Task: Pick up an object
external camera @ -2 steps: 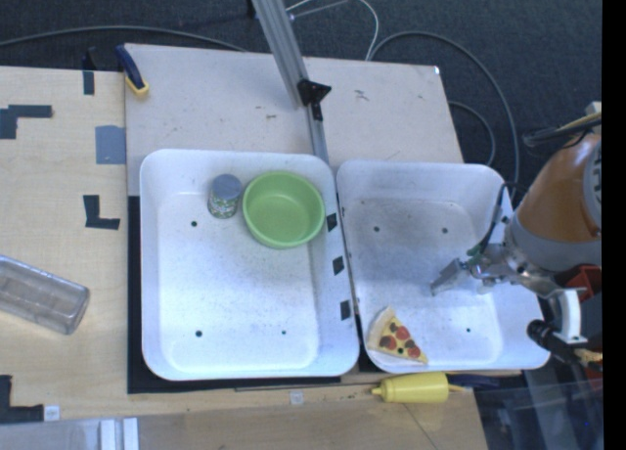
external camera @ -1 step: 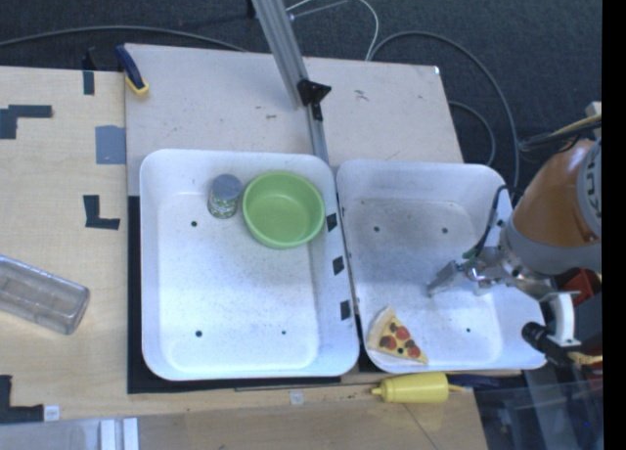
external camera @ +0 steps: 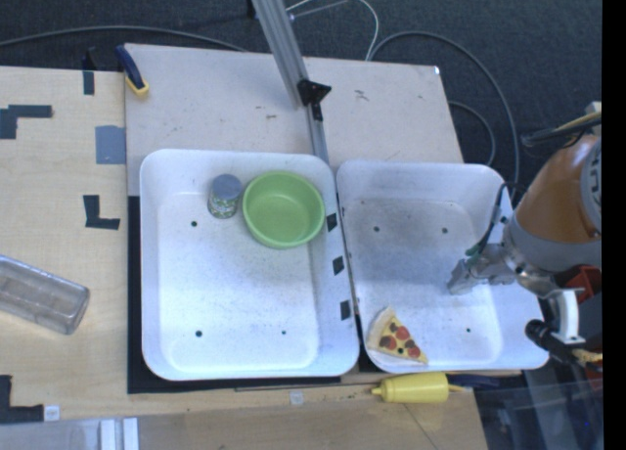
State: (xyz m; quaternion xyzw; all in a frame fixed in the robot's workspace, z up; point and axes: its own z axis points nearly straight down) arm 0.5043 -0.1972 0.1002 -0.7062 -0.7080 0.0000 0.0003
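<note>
My pincer (external camera: 462, 280) hangs over the right bin (external camera: 421, 179), above and right of the pizza slice (external camera: 396, 337). It looks closed on nothing, though the view is poor.

Green bowl (external camera: 284, 208), upper left bin; grey-lidded can (external camera: 224, 197) with mottled greenish side beside it. Yellow pizza slice (external camera: 395, 337) with red spots, lower right bin. Yellow bottle (external camera: 415, 388), bottom edge. White bins (external camera: 176, 340), dark-speckled.
</note>
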